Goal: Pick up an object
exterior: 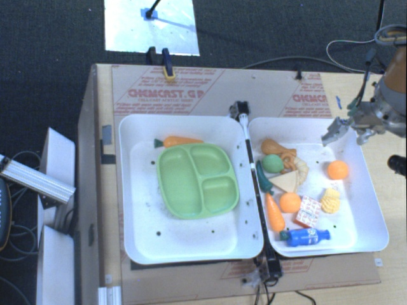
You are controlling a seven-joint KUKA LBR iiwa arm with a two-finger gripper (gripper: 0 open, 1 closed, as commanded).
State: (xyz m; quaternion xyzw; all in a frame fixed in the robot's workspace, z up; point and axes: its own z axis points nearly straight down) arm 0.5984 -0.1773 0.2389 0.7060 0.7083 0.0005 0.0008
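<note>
My gripper seems spread wide and empty; the nearest pick, the orange ball, lies at its six o'clock.

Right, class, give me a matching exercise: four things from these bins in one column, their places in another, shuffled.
Things:
1. green tray
2. blue bottle
3. orange ball
4. gripper

Places:
A. near edge of the right bin
B. above the right bin's far right corner
C. left bin
D. right side of the right bin

Pairs: 1-C, 2-A, 3-D, 4-B
</note>
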